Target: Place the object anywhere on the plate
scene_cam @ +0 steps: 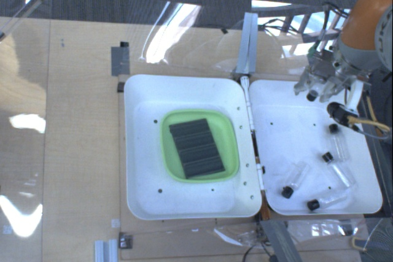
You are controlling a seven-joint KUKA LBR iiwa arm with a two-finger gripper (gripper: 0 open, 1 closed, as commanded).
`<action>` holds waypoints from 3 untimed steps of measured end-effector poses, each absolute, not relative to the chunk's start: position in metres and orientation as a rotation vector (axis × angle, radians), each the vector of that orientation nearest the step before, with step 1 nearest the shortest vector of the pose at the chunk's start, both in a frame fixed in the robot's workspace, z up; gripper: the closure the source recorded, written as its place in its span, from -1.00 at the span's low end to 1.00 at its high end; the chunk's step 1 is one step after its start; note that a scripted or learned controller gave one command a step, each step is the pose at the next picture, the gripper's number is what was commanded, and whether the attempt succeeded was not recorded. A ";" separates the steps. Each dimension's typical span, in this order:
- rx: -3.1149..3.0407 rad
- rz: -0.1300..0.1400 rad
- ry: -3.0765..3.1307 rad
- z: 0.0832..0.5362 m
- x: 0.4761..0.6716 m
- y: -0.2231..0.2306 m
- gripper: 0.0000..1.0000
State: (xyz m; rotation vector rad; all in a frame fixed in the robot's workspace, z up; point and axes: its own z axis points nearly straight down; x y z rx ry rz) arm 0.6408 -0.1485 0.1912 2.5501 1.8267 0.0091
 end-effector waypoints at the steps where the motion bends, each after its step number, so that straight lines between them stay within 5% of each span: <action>1: 2.558 0.004 1.824 0.185 0.586 -0.073 1.00; 2: 2.401 0.007 2.023 0.185 0.593 0.014 1.00; 3: 2.470 0.003 1.942 0.184 0.550 0.092 1.00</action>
